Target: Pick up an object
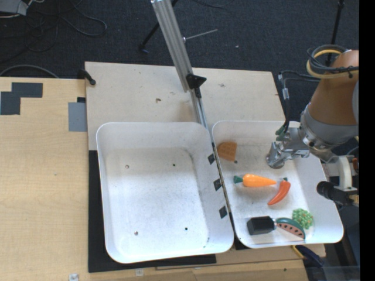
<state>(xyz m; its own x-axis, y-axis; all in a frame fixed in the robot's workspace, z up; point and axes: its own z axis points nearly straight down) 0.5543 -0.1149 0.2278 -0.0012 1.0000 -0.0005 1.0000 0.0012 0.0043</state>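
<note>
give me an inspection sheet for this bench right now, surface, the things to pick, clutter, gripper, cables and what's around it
Surface: two white bins side by side, left bin and right bin, on a pale board.
Job's things: in the right bin, a carrot, red chili, brown piece, black block, watermelon slice, green broccoli.
Clutter: nothing seen.
Gripper: gripper low over the right bin, above the carrot; fingers unclear.
Cables: loops on the dark floor.
Surroundings: slanted metal rail.
</note>
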